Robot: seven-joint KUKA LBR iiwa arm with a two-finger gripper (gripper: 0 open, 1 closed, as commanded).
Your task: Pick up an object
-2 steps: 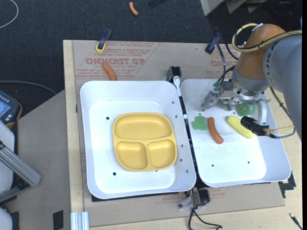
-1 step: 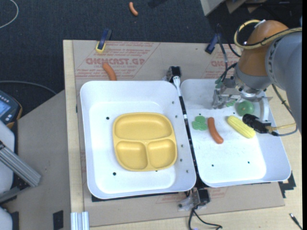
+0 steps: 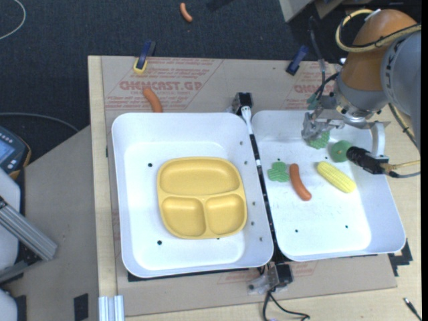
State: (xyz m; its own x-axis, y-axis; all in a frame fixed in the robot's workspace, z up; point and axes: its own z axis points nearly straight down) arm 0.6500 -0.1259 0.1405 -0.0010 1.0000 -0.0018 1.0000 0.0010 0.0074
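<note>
Plainly, the task's thing is not settled yet, so the risks come first. The left bin offers only a yellow tray with 3 compartments, broad and flat, and I judge a 2-finger grasp would slide off its rim. Further right, just left of the corn cob, a green leafy toy touches or nearly touches an orange sausage. A descent between them could nudge both aside and take neither, and the sausage is round enough to roll. The corn cob itself lies slantwise and could twist out of a pinch made off its middle. Above and left of the corn cob, the gripper hangs low over a small pale green piece by the far wall of the right bin. Whether it is spread or pinching that piece I cannot tell, since the wrist hides the tips. So close to the wall, a closing could scrape the bin or miss the piece. A darker green round toy sits just above the corn cob and could be knocked.

As for containers, the left bin holds the tray, whose compartments hold nothing. The right bin holds 5 toys, all in its far half around the corn cob. On the surface far left of the corn cob, beyond the left bin, lies a stray sausage.
</note>
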